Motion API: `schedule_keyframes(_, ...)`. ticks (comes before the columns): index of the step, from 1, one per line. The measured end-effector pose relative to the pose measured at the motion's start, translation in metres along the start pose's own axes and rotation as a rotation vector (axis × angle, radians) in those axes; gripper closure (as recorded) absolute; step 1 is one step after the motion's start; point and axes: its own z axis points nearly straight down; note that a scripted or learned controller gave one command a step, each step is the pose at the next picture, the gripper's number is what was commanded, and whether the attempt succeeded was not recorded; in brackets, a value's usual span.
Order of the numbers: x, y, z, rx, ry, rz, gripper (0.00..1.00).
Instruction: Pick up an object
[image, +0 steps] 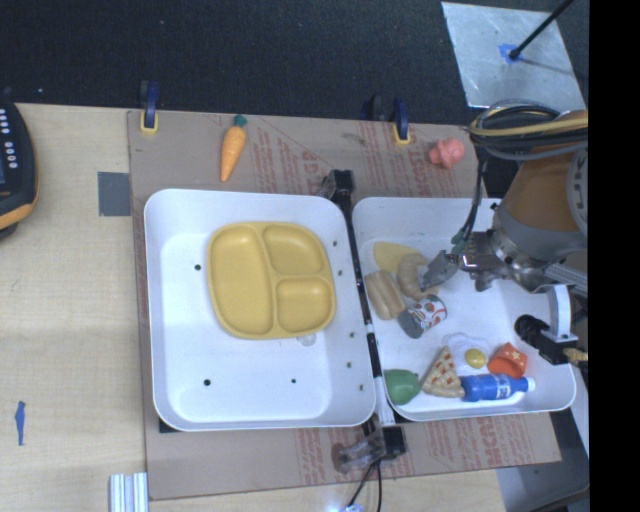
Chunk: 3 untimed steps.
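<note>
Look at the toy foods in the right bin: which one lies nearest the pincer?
The tan bread-shaped toy, directly beside the pincer. The pizza slice toy, green round toy and blue bottle lie along the bin's near edge.

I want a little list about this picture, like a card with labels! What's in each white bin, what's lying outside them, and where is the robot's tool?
left bin: one yellow divided plate
right bin: toy foods, among them a pizza slice, a green piece, a blue bottle, a small can, bread-like pieces
outside the bins: toy carrot and a pink toy, both on the brown mat
tool: over the right bin, near the bread-like pieces
holding anything: cannot tell
</note>
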Motion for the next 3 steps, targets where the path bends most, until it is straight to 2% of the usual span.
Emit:
schedule_keyframes(1, 0.015, -0.012, 0.069, 0.014, 0.005, -0.001, 0.0)
schedule_keyframes(2, 0.014, -0.01, 0.054, 0.009, 0.003, -0.005, 1.0)
schedule_keyframes(3, 0.014, -0.011, 0.055, 0.011, 0.004, -0.006, 0.0)
